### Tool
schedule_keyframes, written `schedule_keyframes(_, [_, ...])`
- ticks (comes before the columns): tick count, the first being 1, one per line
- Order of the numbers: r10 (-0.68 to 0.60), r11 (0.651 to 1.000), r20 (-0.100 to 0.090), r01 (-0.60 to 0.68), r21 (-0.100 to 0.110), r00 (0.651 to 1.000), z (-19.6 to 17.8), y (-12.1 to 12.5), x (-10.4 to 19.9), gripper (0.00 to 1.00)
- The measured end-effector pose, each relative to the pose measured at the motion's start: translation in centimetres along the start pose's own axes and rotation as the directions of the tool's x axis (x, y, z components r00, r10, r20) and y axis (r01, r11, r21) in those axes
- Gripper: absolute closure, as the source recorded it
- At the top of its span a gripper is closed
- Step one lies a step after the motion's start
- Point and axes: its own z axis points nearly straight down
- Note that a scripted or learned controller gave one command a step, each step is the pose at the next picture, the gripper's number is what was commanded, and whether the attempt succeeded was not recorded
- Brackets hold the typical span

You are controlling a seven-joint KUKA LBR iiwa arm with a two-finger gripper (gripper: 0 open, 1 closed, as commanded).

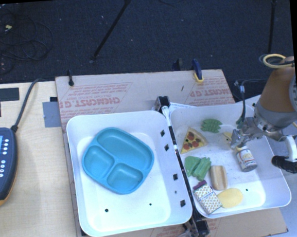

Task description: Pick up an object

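Metal by the look of it, the small can standing in the right bin just below the end effector seems light, rigid and slick, best pinched across its round sides; I cannot tell the grip's state.

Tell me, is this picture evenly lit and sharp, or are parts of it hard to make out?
In the camera view the white bins are bright, nearly washed out, while the floor behind the bench is dark. The blue tray is crisp, and so is the pizza slice. The gripper is soft and cluttered, so its small parts blur together above the can.
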Motion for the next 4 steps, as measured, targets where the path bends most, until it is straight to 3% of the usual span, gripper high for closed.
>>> schedule_keyframes(1, [0.002, 1.000, -0.002, -0.002, 0.005, 1.000, 0.2, -0.2, 0.1, 0.00])
schedule_keyframes(2, [-0.001, 1.000, 0.001, 0.001, 0.001, 1.000, 2.0, -1.5, 1.2, 0.00])
schedule_keyframes(3, [0.001, 1.000, -0.005, -0.001, 0.005, 1.000, 1.0, -1.5, 1.1, 1.00])
schedule_keyframes(4, [0.003, 1.000, -0.005, -0.002, 0.005, 1.000, 1.1, -1.5, 1.1, 0.00])
